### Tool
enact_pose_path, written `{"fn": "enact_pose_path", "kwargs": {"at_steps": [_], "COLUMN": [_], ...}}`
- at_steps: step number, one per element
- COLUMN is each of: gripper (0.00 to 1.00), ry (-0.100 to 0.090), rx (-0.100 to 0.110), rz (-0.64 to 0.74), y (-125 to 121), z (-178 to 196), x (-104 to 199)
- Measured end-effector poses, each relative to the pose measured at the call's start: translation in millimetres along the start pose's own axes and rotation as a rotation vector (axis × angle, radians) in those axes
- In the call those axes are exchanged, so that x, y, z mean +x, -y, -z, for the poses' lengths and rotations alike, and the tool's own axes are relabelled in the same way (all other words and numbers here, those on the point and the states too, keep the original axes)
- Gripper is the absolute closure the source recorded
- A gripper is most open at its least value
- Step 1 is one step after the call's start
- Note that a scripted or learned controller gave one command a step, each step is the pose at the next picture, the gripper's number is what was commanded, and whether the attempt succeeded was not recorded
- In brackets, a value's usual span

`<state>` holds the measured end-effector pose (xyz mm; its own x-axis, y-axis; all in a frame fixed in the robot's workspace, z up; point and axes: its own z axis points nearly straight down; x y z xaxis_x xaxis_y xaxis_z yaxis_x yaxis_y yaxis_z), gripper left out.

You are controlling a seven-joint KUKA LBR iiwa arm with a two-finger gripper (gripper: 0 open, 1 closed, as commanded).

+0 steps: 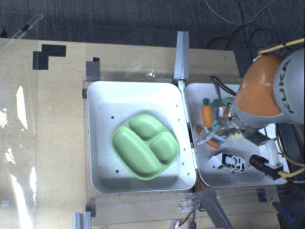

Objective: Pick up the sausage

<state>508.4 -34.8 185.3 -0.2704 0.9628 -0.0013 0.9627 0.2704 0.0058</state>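
Hovering my hand (209, 133) over the right bin (206, 168); finger state indeterminate. Sausage (213, 142) lies slantwise beneath, axis partly hidden.

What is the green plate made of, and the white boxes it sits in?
The green plate looks like smooth plastic: even colour, soft moulded dividers, a dull sheen. The white bins, left and right, look like plastic or painted metal; their glossy rounded walls leave it open.
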Motion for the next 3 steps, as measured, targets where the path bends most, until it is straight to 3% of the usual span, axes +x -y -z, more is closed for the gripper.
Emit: {"fn": "enact_pose_path", "kwargs": {"at_steps": [1, 2, 3], "gripper": [0.0, 0.0, 1.0], "ry": [0.004, 0.001, 0.002], "rx": [-0.006, -0.005, -0.007], "rz": [-0.073, -0.376, -0.368], "y": [33, -32, -33], "z": [-96, -97, -87], "x": [-55, -82, -81]}}
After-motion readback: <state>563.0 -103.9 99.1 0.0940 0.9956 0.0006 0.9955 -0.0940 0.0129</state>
